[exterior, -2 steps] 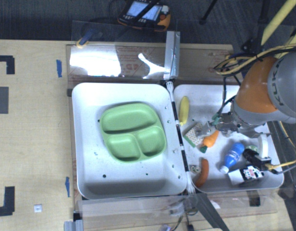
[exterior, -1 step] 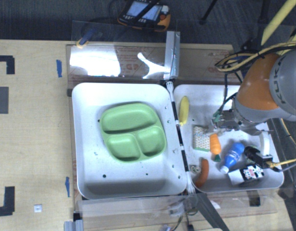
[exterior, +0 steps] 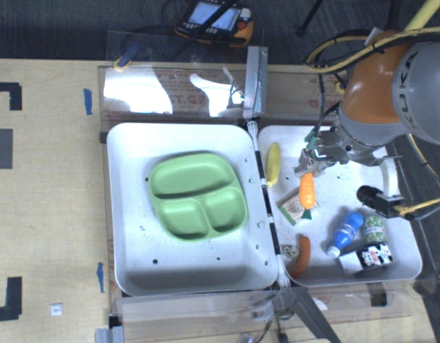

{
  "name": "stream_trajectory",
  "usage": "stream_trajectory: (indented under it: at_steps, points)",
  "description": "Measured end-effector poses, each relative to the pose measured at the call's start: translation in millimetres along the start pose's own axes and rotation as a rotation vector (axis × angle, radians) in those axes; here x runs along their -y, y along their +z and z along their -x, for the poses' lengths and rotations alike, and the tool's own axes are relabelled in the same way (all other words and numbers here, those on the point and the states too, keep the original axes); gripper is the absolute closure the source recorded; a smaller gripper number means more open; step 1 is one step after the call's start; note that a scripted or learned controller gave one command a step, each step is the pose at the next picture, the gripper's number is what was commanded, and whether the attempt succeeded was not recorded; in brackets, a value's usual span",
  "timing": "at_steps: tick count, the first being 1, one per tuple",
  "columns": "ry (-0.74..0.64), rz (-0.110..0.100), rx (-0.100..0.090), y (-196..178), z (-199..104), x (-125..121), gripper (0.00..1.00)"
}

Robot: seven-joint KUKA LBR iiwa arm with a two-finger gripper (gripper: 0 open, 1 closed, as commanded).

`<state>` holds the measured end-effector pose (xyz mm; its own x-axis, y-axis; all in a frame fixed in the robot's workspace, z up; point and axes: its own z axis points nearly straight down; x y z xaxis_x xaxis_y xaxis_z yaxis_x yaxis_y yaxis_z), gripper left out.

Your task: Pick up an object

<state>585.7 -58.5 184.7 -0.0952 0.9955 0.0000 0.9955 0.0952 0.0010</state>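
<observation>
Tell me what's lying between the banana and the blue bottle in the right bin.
In the camera view, the orange carrot and a small snack packet under it lie between the banana and the blue bottle.

Grey arm, orange wrist band, yellow and black cables, small metallic hand.

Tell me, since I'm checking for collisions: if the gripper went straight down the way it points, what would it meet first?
Probably the orange carrot, which lies right under the gripper; depth is hard to judge from this slanted view.
</observation>
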Motion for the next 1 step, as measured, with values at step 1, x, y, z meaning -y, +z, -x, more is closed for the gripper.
stream_trajectory:
  at_steps: [1]
  points:
    - [0.0, 0.0, 0.0, 0.0, 0.0, 0.0, 0.0]
